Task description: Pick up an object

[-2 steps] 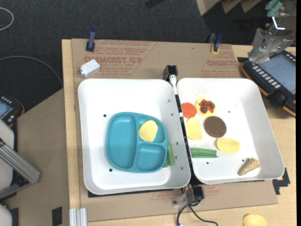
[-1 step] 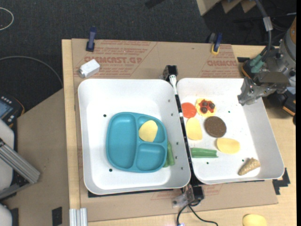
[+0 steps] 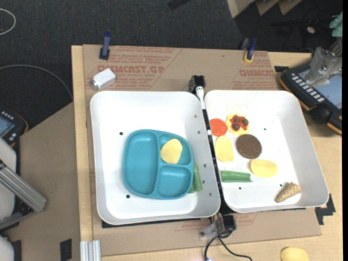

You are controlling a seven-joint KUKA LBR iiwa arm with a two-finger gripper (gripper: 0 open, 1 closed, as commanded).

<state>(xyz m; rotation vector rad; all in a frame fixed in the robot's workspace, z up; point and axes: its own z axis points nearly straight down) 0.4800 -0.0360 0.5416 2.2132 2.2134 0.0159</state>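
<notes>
1. Camera view, left bin point(image 3: 103, 145): a teal divided plate point(image 3: 142, 165) lies flat in the middle, with a pale yellow chip-shaped piece point(image 3: 172, 151) in its upper right compartment. A green strip point(image 3: 196, 179) lies against the plate's right rim. The plate looks stiff, smooth and wide, so probably awkward for two fingers; the yellow piece looks light and thin, best taken across its narrow width.
2. Right bin point(image 3: 293, 118), left part: an orange-red disc point(image 3: 218, 126), a yellow oval piece point(image 3: 224, 149) just below it, and a green bean pod point(image 3: 236, 175) lying near the bin's lower edge. All look like light, hard plastic toy food. The pod is slender and apart from its neighbours, so a pinch across its middle seems easiest.
3. Right bin, middle: a small red-and-yellow piece point(image 3: 238, 123), a brown round patty point(image 3: 248, 145) and a yellow slice point(image 3: 263, 168). These are flat and probably slippery; edges give the only hold.
4. Right bin, lower right: a tan cone-shaped piece point(image 3: 287, 191), standing well apart, a fair candidate.
5. No object is lifted yet; the gripper's state I cannot tell.
</notes>
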